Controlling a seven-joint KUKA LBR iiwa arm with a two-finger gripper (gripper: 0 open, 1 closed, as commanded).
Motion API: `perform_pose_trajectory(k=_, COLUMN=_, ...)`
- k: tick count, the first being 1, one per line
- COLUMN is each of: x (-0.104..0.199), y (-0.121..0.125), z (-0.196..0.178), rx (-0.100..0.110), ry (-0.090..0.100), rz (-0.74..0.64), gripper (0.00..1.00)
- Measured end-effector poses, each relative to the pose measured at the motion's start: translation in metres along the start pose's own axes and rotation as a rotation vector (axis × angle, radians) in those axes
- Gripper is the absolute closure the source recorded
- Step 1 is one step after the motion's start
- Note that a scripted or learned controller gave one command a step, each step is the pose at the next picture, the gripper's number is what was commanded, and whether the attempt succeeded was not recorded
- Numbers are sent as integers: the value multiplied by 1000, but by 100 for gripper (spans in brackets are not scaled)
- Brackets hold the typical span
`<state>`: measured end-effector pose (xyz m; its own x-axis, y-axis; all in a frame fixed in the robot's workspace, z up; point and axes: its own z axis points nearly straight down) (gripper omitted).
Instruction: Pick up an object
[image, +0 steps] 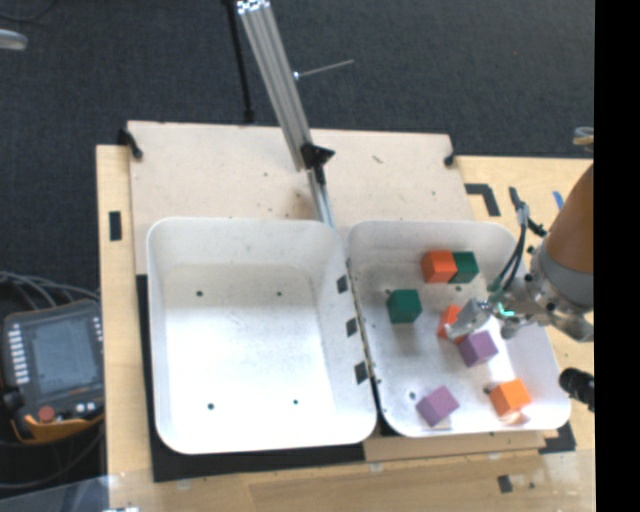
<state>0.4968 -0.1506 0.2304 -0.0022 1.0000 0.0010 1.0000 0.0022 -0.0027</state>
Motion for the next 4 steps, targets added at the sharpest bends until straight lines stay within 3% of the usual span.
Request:
perform_pose_trajectory(k=1, x=0, y=1, z=-2, rx=-5, ry=-1, rz=2, gripper=0)
perform_pose_trajectory(k=3, x=-8, y=16, z=101, rx=-6, ry=-5, rz=5, gripper=0)
perform_pose_trajectory(k=4, x=-10, y=22, z=103, rx=-28, ry=-11, rz=3, gripper=0)
